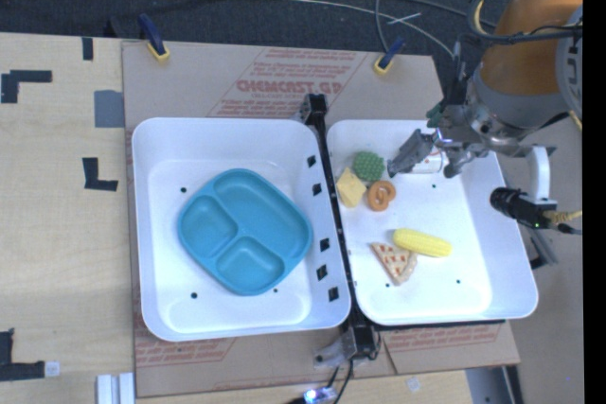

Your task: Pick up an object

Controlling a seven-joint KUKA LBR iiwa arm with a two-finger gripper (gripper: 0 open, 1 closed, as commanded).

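On the left the bench [57, 203] shows pale wood with a few dark tape marks, and a brown cardboard sheet [275, 80] lies on it under both bins, held at its far edge by two clamps with yellow tips [154, 41]. The left bin [156, 147] holds a blue tray [244, 230] with three compartments, lying flat near the bin's middle and turned at a slant. A black divider strip [327, 203] runs between the two bins, which touch along it.

The right bin [492, 289] holds the food toys. Nearest the divider a yellow block [349, 189] lies just beside a green broccoli [368, 166], with an orange ring [382, 195] touching or almost touching them on the right. Nearer the front, apart from that cluster, a yellow corn cob [422, 243] lies crosswise, and a pizza slice [393, 261] sits against its lower left side.

The jaws [431, 159] hang over the far part of the right bin, just right of the broccoli and above the ring. They stand wide apart with nothing between them, one dark finger [407, 152] pointing toward the broccoli. The grey arm with its orange band [540, 5] reaches in from the right, cables looping over it.
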